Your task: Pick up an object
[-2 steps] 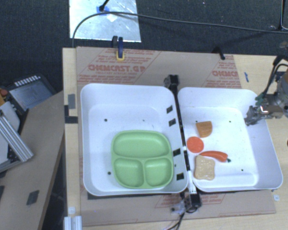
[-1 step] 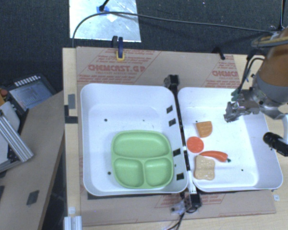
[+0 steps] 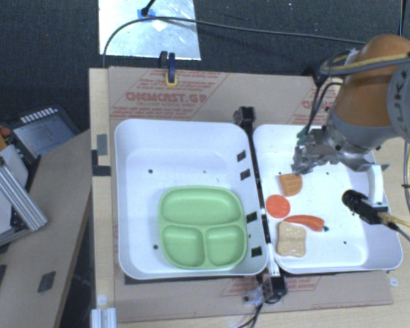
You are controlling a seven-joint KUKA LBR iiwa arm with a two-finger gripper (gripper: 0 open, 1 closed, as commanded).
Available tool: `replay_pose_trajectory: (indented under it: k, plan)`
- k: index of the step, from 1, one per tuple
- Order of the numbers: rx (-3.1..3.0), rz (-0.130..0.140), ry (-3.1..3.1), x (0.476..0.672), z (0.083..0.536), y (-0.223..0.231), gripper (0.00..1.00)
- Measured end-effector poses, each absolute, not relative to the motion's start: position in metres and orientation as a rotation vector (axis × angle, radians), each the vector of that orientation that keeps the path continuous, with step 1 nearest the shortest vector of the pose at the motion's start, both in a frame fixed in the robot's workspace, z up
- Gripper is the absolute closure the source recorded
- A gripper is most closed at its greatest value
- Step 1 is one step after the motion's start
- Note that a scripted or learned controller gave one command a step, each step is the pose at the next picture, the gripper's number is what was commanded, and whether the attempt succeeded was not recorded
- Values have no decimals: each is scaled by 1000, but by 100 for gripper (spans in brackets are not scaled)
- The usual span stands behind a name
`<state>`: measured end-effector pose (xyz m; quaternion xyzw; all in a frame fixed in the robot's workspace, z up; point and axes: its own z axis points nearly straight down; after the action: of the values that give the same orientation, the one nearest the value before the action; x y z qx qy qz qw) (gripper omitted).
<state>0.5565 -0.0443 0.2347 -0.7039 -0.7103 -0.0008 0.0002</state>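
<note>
The grey arm with its orange band reaches in from the right, and its two-finger gripper [image 3: 302,164] hangs low in the right-hand shallow white bin [image 3: 379,251], directly above and just behind a small tan-orange wedge-shaped toy food piece [image 3: 291,184]. The dark finger assembly blurs against the wrist from this angle, so I cannot tell how far apart the fingers stand, and nothing can be seen lodged between them; the wedge appears to lie on the bin floor, very close to the fingertips, though whether they touch it cannot be made out. Near the wedge, toward the front of the same bin, lie a flat red-orange round disc [image 3: 278,206], a long red-orange chilli-shaped piece with a green tip [image 3: 305,221], and a pale beige slice-of-bread-shaped piece [image 3: 291,240], all resting loose and apart from the gripper. The left-hand white bin [image 3: 133,149] holds a light green plastic divided tray with three compartments [image 3: 202,227], well away from the arm. Judging by this, the approach is made and the tool is placed over a likely target, but the pick itself is not done: closing on the wedge, if that is the aim, and lifting it clear of the bin both seem left to do.
</note>
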Motion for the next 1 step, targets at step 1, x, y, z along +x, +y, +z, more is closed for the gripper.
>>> replay_pose_trajectory:
  k: [1]
  plan:
    - [-2213,-2,-2230,562,222,6,100]
